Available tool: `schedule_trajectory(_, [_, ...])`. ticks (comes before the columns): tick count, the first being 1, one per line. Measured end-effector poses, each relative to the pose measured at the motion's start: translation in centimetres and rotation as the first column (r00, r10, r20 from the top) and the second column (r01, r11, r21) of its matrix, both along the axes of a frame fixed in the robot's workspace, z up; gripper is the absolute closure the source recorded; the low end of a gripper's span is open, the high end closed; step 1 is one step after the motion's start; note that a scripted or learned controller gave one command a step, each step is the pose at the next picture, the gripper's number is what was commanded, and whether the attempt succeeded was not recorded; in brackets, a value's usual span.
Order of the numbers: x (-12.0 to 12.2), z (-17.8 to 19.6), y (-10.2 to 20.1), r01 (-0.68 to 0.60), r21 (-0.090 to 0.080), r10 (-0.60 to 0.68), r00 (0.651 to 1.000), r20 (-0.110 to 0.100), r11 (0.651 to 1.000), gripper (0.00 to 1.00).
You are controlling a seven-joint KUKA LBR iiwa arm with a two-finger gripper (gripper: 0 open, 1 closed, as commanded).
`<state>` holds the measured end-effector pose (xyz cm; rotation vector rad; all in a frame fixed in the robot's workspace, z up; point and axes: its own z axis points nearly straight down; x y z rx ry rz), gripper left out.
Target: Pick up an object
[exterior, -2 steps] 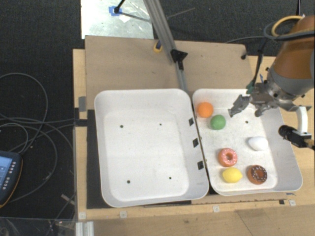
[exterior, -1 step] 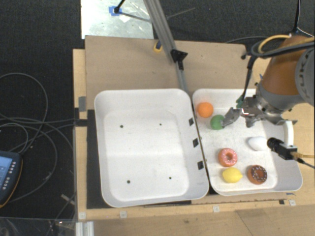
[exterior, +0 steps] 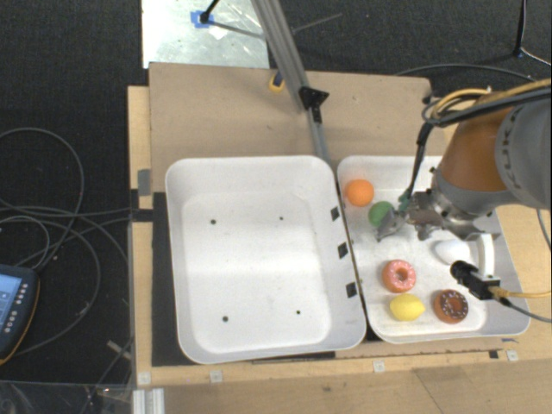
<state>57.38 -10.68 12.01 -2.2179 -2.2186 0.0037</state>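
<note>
The right bin [exterior: 509,317] holds several small objects. An orange ball [exterior: 359,192] lies at its back left, and a green object [exterior: 379,213] sits just in front of that ball. A pink frosted donut [exterior: 398,275], a yellow lemon [exterior: 407,307] and a chocolate donut [exterior: 450,305] lie toward the front. A white object [exterior: 449,250] rests right of centre. My gripper [exterior: 395,222] hangs low over the bin, right beside the green object and partly covering its right side. I cannot tell whether it touches the object.
The left bin [exterior: 198,179] sits alongside, with black clips along the shared wall [exterior: 342,250]. A grey pole [exterior: 285,41] slants across the back of the bench. Cables [exterior: 448,106] loop above the orange-banded wrist [exterior: 470,158].
</note>
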Motion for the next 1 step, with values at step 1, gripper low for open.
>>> schedule_trajectory(1, [0.23, 1.41, -0.11, 0.001, -0.001, -0.001, 1.0, 0.008, 1.0, 1.0])
